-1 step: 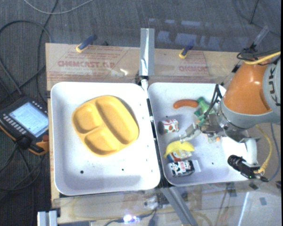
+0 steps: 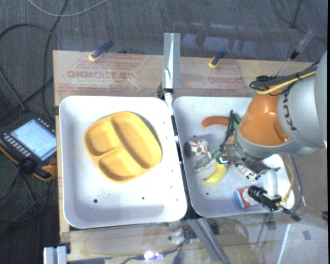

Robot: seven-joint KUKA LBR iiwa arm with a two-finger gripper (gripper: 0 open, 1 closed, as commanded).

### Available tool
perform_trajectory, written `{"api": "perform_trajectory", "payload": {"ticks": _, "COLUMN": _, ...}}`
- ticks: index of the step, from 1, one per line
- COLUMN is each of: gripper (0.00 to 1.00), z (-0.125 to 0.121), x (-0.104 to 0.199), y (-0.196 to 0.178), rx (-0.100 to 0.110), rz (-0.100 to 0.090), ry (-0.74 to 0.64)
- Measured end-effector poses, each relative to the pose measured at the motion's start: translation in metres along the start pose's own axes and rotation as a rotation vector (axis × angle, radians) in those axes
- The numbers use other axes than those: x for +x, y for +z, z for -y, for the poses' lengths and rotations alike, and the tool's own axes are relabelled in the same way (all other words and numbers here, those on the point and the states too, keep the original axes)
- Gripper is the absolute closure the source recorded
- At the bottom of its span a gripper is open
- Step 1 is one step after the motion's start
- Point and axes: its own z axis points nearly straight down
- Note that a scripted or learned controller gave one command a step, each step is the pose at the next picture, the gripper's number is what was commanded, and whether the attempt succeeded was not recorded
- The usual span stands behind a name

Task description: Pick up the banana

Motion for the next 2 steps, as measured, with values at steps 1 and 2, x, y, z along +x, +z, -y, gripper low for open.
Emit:
{"api": "perform_trajectory", "payload": {"ticks": 1, "gripper": 0.0, "z": -0.012, "x": 0.048, "y": -0.09, "rx": 0.024, "rz": -0.002, "ry": 0.089}}
{"api": "perform_trajectory", "payload": {"ticks": 2, "gripper": 0.0, "z": 0.019, "x": -0.013, "y": -0.007, "rx": 0.024, "rz": -0.005, "ry": -0.008}}
